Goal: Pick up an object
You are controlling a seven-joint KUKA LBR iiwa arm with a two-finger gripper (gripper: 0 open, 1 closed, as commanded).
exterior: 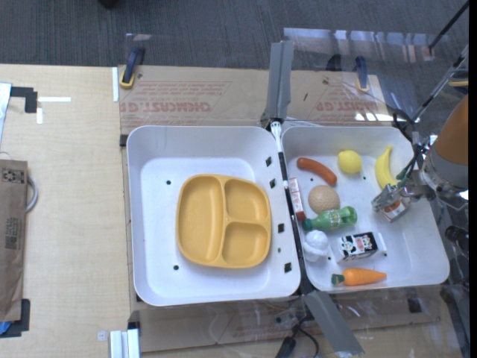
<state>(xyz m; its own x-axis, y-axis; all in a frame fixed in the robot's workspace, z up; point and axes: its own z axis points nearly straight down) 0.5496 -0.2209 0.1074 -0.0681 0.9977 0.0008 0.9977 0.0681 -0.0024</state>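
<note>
Yellow banana [384, 167] just left of gripper [390, 202]: light, soft, curved; grasp across middle. Pincer state unclear, maybe clenched empty.

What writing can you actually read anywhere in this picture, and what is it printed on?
"CHEMCAST GP", upside down in red, repeated on the brown cardboard sheet behind the two white bins.
Small milk carton: black and white print, too small to read.
Green bottle: label blurred, unreadable.
Flat packet by the right bin's left wall: red and white print, unreadable.
Brown paper bag at the left edge: a small stamp, unreadable.
</note>
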